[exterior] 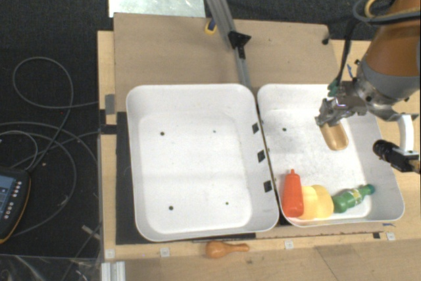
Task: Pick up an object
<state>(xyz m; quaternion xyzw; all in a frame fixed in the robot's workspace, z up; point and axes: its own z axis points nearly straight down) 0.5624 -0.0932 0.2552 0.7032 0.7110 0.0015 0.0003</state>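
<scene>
On your bench, the right bin [299, 108] holds three toys along its near wall; the gripper [333, 120] grasps a tan object [336, 137].

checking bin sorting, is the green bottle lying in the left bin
No, the green bottle lies in the right bin, beside the yellow object.
</scene>
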